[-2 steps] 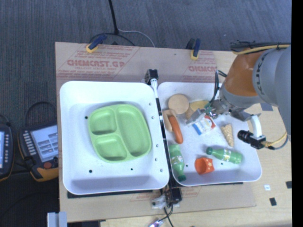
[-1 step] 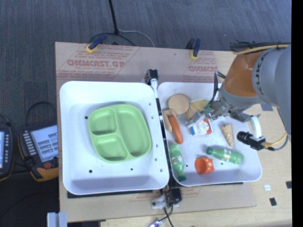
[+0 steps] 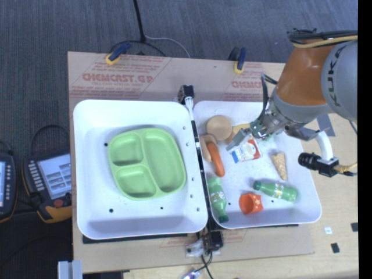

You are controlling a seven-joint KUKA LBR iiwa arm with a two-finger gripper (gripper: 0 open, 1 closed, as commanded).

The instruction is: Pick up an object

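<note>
Pincer (image 3: 251,133): lowered into the right white bin (image 3: 311,211); finger state cannot be told.
Nearest object: small red-and-white packet (image 3: 247,151), just beside, at 6 o'clock.

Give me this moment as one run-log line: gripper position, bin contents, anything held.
gripper: low over right bin, beside packet | held: cannot tell | left bin: green tray

One camera sat high above the tabletop (image 3: 116,246) and looked down at a slant. It saw both bins (image 3: 87,156), with the arm (image 3: 314,80) coming from the right.
</note>
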